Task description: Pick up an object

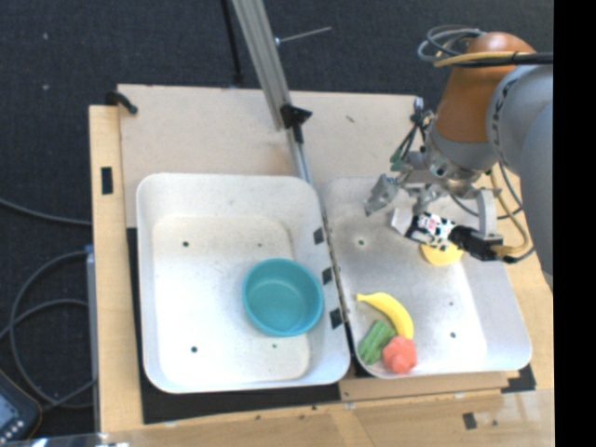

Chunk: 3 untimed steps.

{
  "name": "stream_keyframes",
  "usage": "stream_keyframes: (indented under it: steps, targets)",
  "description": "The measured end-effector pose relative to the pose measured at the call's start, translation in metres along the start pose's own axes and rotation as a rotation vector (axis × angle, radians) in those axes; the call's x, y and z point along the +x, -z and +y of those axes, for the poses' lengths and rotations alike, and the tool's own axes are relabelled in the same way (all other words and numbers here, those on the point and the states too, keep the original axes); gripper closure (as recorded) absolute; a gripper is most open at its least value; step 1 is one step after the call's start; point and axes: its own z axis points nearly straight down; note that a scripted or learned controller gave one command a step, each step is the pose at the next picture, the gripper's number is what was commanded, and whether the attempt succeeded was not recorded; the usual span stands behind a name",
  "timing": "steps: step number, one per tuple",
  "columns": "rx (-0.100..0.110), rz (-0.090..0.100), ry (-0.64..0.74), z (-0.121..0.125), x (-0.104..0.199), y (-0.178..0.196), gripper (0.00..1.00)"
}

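My gripper (416, 214) hangs low over the far part of the right bin (484, 333), below the orange wrist band. A flat yellow round piece (443, 254) lies in the bin just under and in front of it, partly covered by the gripper. Whether it touches the gripper I cannot tell. A yellow banana (391, 311) lies near the bin's front left corner, with a green vegetable (374, 340) and a red fruit (400, 355) beside it. All three lie well in front of the gripper.
A teal bowl (282, 296) stands in the left bin (186, 222), near its right wall. A slanted metal pole (270, 63) rises behind the bins. The bench's wooden edge runs around both bins.
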Motion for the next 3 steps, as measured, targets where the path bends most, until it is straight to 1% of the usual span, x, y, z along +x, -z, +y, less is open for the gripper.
stream_keyframes:
  steps: [1, 2, 3]
  targets:
    - [0.001, 0.0, -0.004, -0.001, -0.002, -0.064, 0.0]
    - [-0.003, -0.001, -0.005, -0.001, -0.003, -0.077, 0.0]
    - [-0.007, -0.001, -0.006, 0.0, -0.004, -0.065, 1.0]
